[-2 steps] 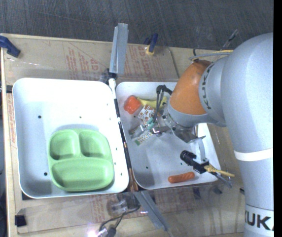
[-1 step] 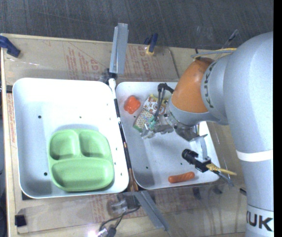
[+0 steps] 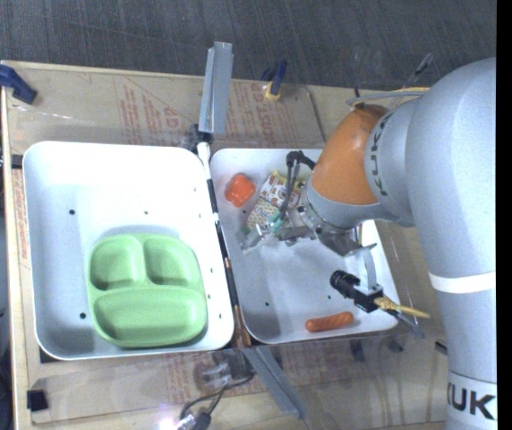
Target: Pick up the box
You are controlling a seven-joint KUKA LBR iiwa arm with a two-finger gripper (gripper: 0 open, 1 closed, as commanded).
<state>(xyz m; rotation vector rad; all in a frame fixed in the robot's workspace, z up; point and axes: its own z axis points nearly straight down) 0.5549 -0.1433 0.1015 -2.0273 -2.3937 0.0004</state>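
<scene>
**Reaching into the right-hand bin, gripper down at the box**

Standing by the bench, I see the grey arm with its orange band (image 3: pixel 350 164) come in from the right of the frame and bend over the shallow white right-hand bin (image 3: pixel 285 287). Its two-finger gripper (image 3: pixel 272 229) sits low in the upper half of that bin.

The small printed cardboard box (image 3: pixel 268 201) lies in the upper middle of the same bin, tilted, with its long axis running from upper right down to lower left. The gripper is at the box's lower end, touching it or just beside it. I can't tell which from this angle, nor whether the gripper is spread or pressed together, since metal and printed card blur into each other there.

So the box lies just up-frame of the gripper, and I'd judge any grasp has to close across the short width of that slanted carton.

A small rounded orange-red object (image 3: pixel 240 189) sits just to the left of the box, close enough to get nudged. A reddish sausage-shaped piece (image 3: pixel 329 322) lies well apart, by the bin's lower rim. The white left-hand bin (image 3: pixel 50 231) holds a green three-section plastic tray (image 3: pixel 149 292).
</scene>
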